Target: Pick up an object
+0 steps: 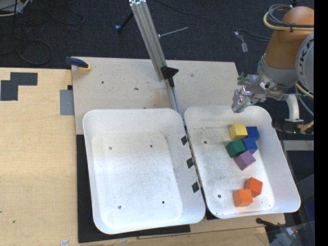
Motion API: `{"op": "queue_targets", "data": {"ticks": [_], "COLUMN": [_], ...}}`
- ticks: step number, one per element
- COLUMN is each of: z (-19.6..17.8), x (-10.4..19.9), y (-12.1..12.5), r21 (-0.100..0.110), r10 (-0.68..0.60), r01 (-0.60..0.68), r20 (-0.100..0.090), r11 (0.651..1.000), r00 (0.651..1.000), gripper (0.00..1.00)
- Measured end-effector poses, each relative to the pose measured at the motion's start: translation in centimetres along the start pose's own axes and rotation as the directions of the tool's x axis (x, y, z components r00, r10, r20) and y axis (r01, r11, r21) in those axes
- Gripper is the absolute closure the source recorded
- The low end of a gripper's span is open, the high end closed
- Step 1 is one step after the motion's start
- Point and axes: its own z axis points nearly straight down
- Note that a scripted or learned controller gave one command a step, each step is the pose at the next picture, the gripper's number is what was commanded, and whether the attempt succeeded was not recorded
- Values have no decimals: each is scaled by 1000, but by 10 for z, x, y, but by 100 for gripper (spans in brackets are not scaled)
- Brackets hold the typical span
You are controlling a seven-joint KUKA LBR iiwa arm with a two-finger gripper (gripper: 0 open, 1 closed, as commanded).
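Arm poised over the far edge of the right bin, blocks lying loose below.

Nearest in the right shallow white bin [287,181] sit two orange cubes, one [242,197] just left of and nearer than the other [253,186]. Farther back a cluster touches together: a purple block [245,159], a green cube [236,148], a blue block [251,139] and a yellow cube [238,131]. The left white bin [102,132] lies beside it on the bench [123,81]. Farthest, the grey gripper [241,103] hangs over the right bin's far rim, apart from the blocks; whether its jaws are spread or closed cannot be told.
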Motion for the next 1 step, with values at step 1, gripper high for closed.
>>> {"op": "queue_targets", "data": {"ticks": [1], "z": [-11], "x": [48], "y": [-23], "r21": [4], "r10": [-3], "r01": [3], "r20": [-2], "r11": [1000], "r00": [1000], "gripper": [100]}}
